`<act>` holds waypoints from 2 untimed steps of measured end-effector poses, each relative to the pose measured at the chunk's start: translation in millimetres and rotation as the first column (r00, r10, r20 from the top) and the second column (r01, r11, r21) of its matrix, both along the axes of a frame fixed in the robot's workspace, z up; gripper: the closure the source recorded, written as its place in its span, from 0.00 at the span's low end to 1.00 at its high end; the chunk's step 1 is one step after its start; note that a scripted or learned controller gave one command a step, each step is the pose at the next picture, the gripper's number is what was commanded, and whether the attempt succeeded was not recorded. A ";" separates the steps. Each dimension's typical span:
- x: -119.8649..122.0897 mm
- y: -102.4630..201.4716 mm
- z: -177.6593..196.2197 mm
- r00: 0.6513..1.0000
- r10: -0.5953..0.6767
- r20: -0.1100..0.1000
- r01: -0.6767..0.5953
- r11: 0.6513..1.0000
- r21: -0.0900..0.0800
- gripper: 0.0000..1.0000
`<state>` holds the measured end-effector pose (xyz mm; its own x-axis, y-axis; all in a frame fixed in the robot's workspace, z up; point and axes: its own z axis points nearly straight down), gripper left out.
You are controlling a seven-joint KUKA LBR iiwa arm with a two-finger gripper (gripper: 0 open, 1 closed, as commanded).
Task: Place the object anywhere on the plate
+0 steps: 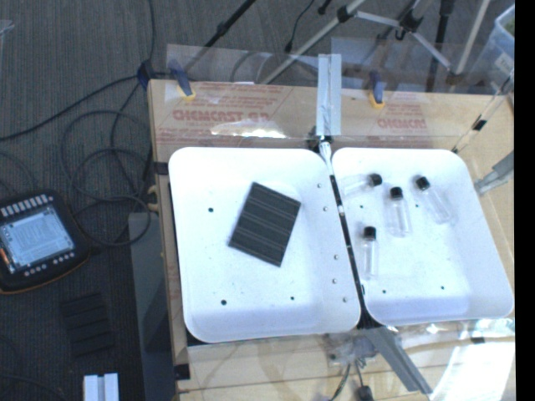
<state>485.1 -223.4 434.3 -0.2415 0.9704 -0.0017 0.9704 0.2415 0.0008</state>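
Four small clear vials with black caps lie in the right bin, and any of them could be the object meant; the task does not say which. Three sit toward the far end of that bin: the leftmost vial lies nearly crosswise with its cap pointing right, the middle vial lies roughly along the bin with its cap at the far end, and the rightmost vial is slanted, cap toward the far left. The fourth vial lies apart from these, nearer the camera and close to the bin's left wall, with its long axis running near to far and its cap at the far end. None of them touch.

The target, a dark ribbed plate, lies flat in the left bin, turned at a slant to the bin's sides and near its middle. It is well apart from every vial, across the two bin walls that meet in the centre.

The coming move turns on that divide: each vial lies to the right of the plate, on the side from which the arm reaches in. A pick would likely come first in the right bin, then a carry leftward over the walls. The fourth vial looks the easiest choice, though the round glass may roll.

Whether the gripper is apart or together cannot be told here.

Both bins rest on a wooden surface, with a teach pendant on the floor at left.
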 end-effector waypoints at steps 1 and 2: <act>0.0 0.0 0.0 1.000 0.000 0.000 0.000 1.000 0.000 0.00; 0.0 0.0 0.0 1.000 0.000 0.000 0.000 1.000 0.000 0.00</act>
